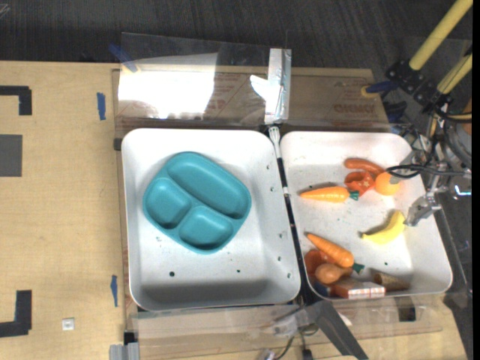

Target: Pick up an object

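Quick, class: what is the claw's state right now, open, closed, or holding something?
Claw: state cannot be told; it sits at the right bin's edge beside the banana.

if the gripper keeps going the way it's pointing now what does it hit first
Probably the yellow banana. The gripper sits at the right bin's right side, aimed down and left, and the banana lies right at its tip. Depth is unclear from this slanted view, so it might reach the bin floor instead.

Divided tray (196, 199) in left bin (142, 150) (toy food (327, 194) in right bin (431, 272))
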